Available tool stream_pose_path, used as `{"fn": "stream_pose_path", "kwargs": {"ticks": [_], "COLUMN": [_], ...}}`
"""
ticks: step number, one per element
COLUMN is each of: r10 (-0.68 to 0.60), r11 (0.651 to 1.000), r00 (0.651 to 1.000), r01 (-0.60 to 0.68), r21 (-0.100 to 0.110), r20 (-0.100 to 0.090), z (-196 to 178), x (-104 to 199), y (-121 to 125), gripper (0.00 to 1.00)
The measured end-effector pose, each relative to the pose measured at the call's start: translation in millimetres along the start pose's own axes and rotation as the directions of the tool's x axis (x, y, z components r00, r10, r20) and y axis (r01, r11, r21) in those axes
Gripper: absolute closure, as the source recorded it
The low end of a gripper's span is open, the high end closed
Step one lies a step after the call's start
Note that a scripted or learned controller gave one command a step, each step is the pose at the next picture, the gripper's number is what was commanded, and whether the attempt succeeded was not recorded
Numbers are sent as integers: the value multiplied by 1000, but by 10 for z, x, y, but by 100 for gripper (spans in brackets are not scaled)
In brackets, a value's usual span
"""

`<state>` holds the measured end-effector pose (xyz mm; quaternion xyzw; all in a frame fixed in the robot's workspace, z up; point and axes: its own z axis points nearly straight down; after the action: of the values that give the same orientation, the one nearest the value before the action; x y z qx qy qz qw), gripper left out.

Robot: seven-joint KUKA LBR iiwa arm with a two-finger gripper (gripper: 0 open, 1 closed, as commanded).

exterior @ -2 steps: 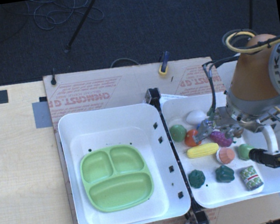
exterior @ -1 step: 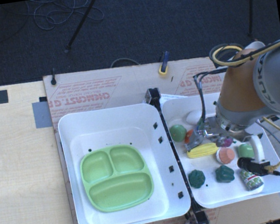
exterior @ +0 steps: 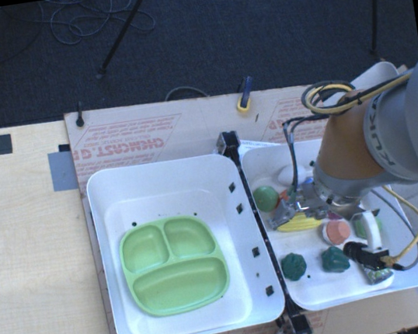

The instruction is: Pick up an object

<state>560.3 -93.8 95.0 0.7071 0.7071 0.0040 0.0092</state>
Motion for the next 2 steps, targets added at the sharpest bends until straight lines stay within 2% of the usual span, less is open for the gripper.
{"fn": "stream_pose_path", "kwargs": {"ticks": [1,2], "r10": [4,0], "r11": [1000,1000], "r00": [1000,1000], "r01": [-4,0], "r21": [-15,18], "r20": [0,-7], "z": [-165,-785], "x": [-9,-57], "y": [50,79], "gripper": [100,100]}}
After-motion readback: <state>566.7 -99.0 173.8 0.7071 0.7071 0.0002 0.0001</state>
